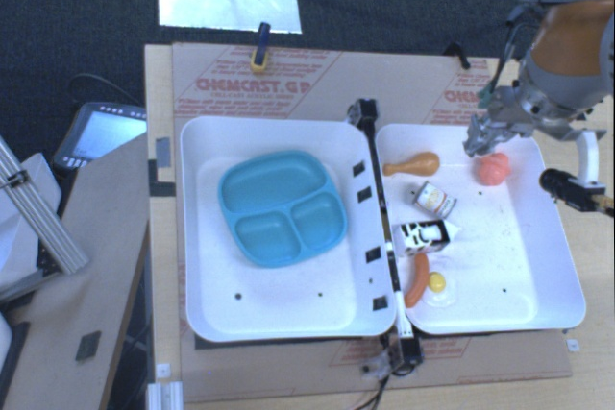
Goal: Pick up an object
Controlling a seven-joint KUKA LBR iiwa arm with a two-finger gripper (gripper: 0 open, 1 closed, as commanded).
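You are at the approach step: nothing has been lifted, and every object in the right bin (548, 235) lies on the bin floor. The end effector (480, 141) hangs over the far part of that bin, just left of the pink ball (493, 169) and right of the toy drumstick (413, 165). Whether it is open or closed cannot be told at this slant, since its tip is a dark blur against the bin's far rim; nothing shows inside it.

The nearest candidate is the pink ball, resting at the far right of the bin. Further toward you lie a small can (433, 199), a black-and-white carton (426, 234), a sausage (417, 278) and a fried egg (438, 287). The left bin (202, 302) carries a blue divided plate (282, 206).

The next move, as a judgement, calls for shifting a little right and nearer so the tip is centred on the ball, then coming straight down; a round thing may roll away if met off-centre.

The arm (567, 24) reaches in from the right, orange band high, wrist bent steeply down toward the worktop (288, 82).
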